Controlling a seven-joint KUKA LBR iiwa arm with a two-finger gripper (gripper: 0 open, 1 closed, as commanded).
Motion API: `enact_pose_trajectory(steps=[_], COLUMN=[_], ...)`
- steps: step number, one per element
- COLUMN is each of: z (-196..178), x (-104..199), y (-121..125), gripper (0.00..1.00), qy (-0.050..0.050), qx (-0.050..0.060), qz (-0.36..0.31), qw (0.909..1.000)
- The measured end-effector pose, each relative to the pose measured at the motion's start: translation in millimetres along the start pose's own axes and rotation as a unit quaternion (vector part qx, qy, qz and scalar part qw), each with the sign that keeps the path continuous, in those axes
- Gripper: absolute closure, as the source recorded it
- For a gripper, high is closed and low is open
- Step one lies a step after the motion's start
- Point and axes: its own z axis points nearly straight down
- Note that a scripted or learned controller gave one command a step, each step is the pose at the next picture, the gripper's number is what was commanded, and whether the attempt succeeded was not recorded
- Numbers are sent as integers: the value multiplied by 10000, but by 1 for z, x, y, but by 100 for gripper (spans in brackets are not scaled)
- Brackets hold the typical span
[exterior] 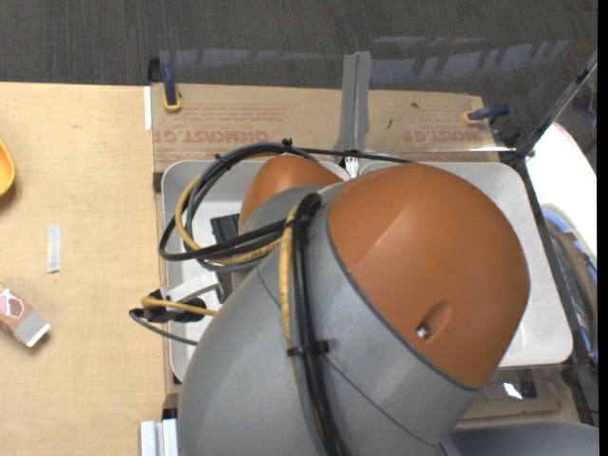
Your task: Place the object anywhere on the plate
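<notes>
Overhead view of the desk [85,160], as I read it from the remote station. The grey arm [247,378] rises from 5 o'clock towards the centre and takes up most of the lower right half. Its large orange band [427,264] sits just right of centre, and a second orange section [285,180] lies beyond it at 11 o'clock from the first. Black and yellow cables [195,217] loop off the arm at 9 o'clock, over the left bin [171,198], of which I make out little more than the rim and a strip of white floor. A small black part [225,228] shows under the cables, but I cannot identify it. The right bin [546,321] appears at 3 o'clock as a white corner, cut off by the arm.

The arm's bulk lies over its own working end, so I cannot tell whether the gripper is apart, together or clamped on anything. For the same reason, I cannot tell where the object or the plate lies.

At 12 o'clock, a cardboard sheet [256,122] backs the bins, with a grey post [356,93] standing at its middle. At 9 o'clock on the bare desk lie a small pale strip [53,250] and a wrapped packet [21,318], and an orange item [5,169] is cut by the frame edge.
</notes>
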Motion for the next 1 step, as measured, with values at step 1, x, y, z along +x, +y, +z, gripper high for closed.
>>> enact_pose_trajectory(steps=[1], z=[0], x=[0], y=[0], gripper=[0], qy=[0], qx=[0], qz=[0], qw=[10000])
